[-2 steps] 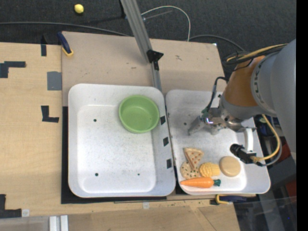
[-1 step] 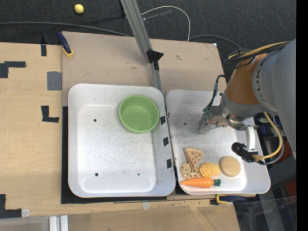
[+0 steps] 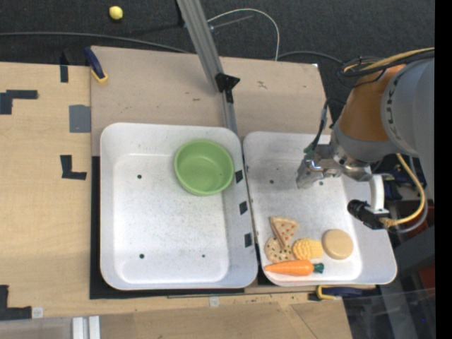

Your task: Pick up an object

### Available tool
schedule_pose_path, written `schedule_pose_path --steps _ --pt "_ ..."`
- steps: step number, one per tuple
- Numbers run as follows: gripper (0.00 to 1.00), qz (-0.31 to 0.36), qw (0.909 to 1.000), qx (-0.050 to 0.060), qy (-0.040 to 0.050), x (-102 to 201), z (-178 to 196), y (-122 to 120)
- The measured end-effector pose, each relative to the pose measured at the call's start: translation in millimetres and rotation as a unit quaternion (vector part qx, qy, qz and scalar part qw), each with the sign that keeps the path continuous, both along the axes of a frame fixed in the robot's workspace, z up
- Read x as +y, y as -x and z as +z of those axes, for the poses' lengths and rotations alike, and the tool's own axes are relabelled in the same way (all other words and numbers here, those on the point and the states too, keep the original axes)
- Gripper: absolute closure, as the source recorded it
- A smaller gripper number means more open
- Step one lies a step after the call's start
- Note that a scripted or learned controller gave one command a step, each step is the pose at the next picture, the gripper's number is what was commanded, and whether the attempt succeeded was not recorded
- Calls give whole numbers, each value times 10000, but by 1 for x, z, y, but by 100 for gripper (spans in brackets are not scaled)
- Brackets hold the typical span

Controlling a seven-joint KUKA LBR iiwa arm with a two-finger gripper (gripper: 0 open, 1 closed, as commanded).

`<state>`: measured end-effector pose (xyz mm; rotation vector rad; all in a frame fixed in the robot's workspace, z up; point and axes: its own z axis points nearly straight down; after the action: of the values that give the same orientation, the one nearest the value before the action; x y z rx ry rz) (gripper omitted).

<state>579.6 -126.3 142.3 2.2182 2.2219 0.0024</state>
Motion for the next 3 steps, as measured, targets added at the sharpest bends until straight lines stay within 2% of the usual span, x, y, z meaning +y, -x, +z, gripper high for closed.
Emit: schedule_pose_path --steps 1,2,3 --pt "100 1 10000 -8 3 3 61 -6" --pt "100 -1 10000 1 0 4 95 -7" --pt "100 22 10000 25 -8 55 84 -16"
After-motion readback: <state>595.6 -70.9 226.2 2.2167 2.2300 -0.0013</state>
